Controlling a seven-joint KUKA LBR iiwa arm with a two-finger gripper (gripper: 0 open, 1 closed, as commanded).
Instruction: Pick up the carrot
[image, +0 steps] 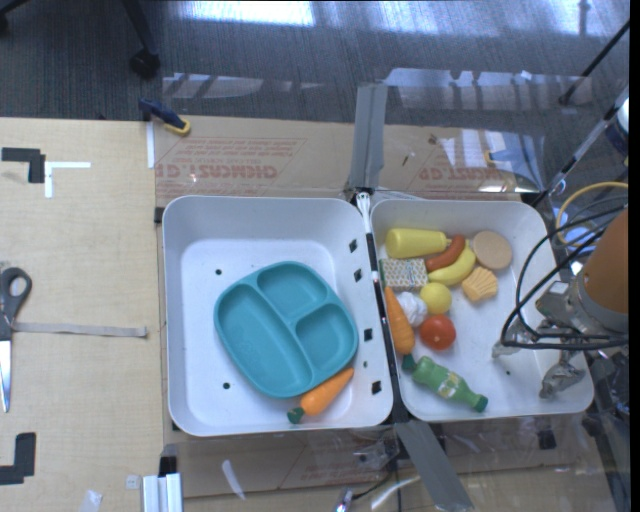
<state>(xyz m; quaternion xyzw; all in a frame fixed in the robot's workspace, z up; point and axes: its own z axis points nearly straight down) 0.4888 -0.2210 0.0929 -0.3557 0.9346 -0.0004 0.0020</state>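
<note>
An orange carrot (326, 391) with a green top lies in the left bin (190, 330), touching the near edge of a teal divided plate (285, 325). A second orange carrot-like piece (399, 321) lies along the left wall of the right bin (520, 400). My gripper (556, 378) hangs at the right bin's near right corner, well to the right of both orange pieces. The orange band of the arm (610, 270) rises above it. Nothing shows between the fingers.
The right bin holds several toy foods: a yellow corn cob (415, 242), a banana (456, 268), a round biscuit (491, 249), a tomato (437, 332) and a green bottle (447, 382). Scissors (8, 330) lie on the bench at far left. Black cables (530, 300) loop beside the gripper.
</note>
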